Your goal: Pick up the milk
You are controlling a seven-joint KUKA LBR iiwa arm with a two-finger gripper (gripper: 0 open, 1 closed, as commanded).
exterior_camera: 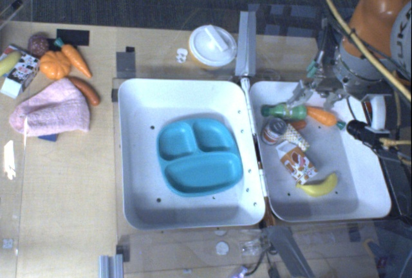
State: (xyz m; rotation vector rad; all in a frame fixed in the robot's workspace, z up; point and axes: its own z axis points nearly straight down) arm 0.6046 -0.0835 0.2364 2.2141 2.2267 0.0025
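Observation:
The milk [297, 163] is a small white carton with orange and brown print, lying flat in the middle of the right bin [367, 199]. My gripper [316, 95] hangs over the far part of that bin, above a green bottle [285, 111] and an orange carrot [321, 117]. Its two metal fingers [300, 91] stand spread apart with nothing between them, so it is open. The milk lies well toward the front of the gripper, apart from it.
Beside the milk are a small can [273, 132], a checkered packet [295, 136] and a yellow banana [319, 185]. The left bin [138, 161] holds a blue divided plate [199, 156]. A white lidded bowl [213, 45], a pink cloth [51, 109] and toy vegetables [64, 63] lie on the bench.

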